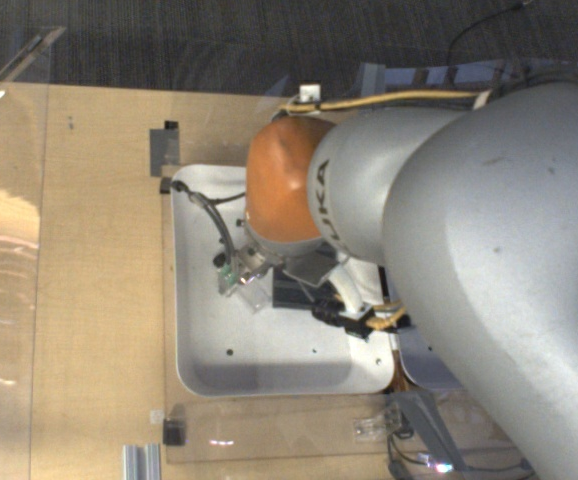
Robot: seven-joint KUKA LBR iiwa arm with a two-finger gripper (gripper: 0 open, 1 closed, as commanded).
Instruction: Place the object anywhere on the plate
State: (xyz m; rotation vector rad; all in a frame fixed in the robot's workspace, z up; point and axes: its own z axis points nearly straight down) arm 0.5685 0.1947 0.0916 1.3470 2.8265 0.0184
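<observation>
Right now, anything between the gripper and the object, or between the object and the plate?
Can't tell. The arm covers most of the left bin and nearly all of the right one, and neither object nor plate can be made out. The gripper hangs over the left bin's floor, which looks bare where it shows.

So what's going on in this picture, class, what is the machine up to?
A grey KUKA arm with an orange band reaches in from the right over the left white bin. Its end effector hangs low inside that bin, close to the floor. The arm hides much of the bin, so no plate or object can be made out, and nothing can be seen held. The second bin peeks out under the arm.
</observation>
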